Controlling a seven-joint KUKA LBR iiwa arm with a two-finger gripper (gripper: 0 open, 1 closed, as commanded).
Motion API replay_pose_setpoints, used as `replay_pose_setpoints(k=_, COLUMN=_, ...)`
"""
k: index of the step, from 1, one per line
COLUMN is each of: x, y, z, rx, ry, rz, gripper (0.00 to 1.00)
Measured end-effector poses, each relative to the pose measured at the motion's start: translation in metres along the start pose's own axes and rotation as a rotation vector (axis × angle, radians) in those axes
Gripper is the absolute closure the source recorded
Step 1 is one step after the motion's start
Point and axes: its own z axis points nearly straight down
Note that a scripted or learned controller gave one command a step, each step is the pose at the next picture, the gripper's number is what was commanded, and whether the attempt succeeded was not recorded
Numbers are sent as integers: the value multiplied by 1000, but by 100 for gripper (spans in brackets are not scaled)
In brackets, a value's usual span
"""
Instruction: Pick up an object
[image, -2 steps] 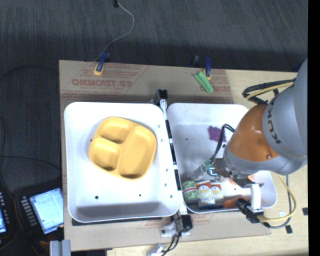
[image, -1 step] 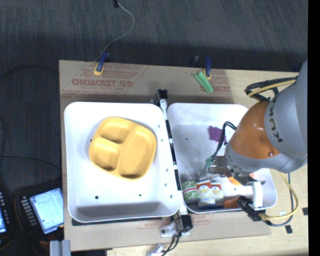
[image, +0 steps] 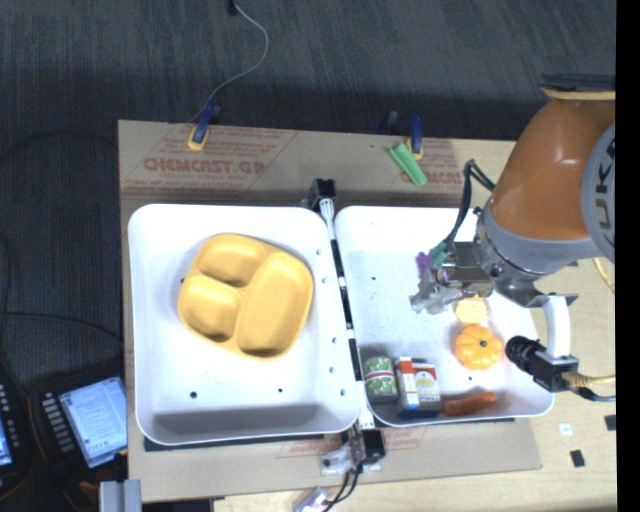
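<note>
Two shallow white bins are sitting side by side on a brown board. The left bin is holding one item: a large yellow moulded tray with three rounded lobes, lying near the bin's middle. The right bin is holding the small goods, counted as follows. One orange toy pumpkin is resting toward the right side. One pale yellow block is lying just above the pumpkin, partly covered by the arm. One small green can is standing at the near wall, beside the divider. One red-and-white carton is sitting just to the right of the can, touching or nearly touching it. One orange-red carrot-like piece is lying along the near wall, right of the carton. One small purple object is showing at the edge of the wrist, too hidden to name. One gripper is hanging over the middle of the right bin, left of the yellow block and pumpkin; how far its jaws are standing apart cannot be told at this angle, and nothing is visibly sitting between them. Two blue clips and one green marker are lying on the board's far edge.
</note>
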Motion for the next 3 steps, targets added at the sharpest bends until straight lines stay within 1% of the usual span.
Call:
replay_pose_setpoints(k=1, x=0, y=0, z=1, rx=2, ry=-1, rz=0, gripper=0)
replay_pose_setpoints(k=2, x=-81, y=-3, z=119, rx=7, ry=0, rz=2, gripper=0)
replay_pose_setpoints(k=3, x=-57, y=6, z=199, rx=0, ry=0, rz=2, gripper=0)
